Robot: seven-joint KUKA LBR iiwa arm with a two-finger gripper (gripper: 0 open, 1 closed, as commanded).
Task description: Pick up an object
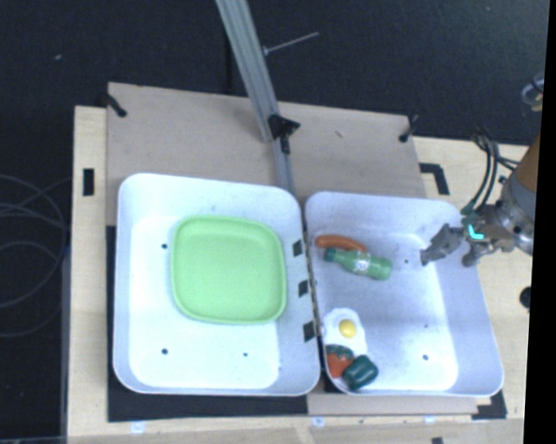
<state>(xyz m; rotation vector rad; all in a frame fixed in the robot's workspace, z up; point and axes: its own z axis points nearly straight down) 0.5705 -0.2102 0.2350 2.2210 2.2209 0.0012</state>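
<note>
Nearest me, a little plate [345, 326] with toy food is sitting in the right bin's [438, 367] front corner, and further back a green bottle [358, 263] is lying beside an orange sausage [340, 242]. The gripper [452, 244] is hovering over the bin's far right edge, fingers spread, holding nothing. Looks like it's only approaching, so next it needs to swing left and drop onto something.

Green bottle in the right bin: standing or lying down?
Lying down. The green bottle rests on its side on the floor of the right bin, long axis flat, just below an orange object.
</note>
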